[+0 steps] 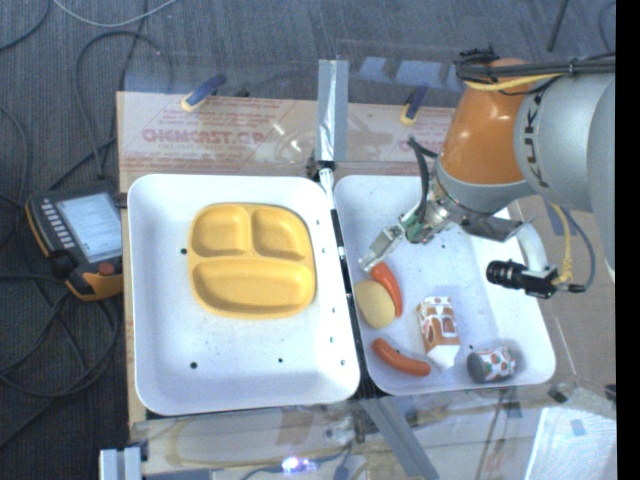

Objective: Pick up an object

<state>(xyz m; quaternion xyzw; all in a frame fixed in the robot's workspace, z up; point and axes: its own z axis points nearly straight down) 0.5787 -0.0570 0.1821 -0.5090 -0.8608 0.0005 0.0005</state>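
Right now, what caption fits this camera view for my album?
Gripper over right bin of toy food; yellow tray in left bin.

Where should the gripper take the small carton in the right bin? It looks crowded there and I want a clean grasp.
Probably across the carton's narrow middle, coming straight down from above. It lies apart from the sausage and can, with bare bin floor along its left and right sides, so the fingers would fit there.
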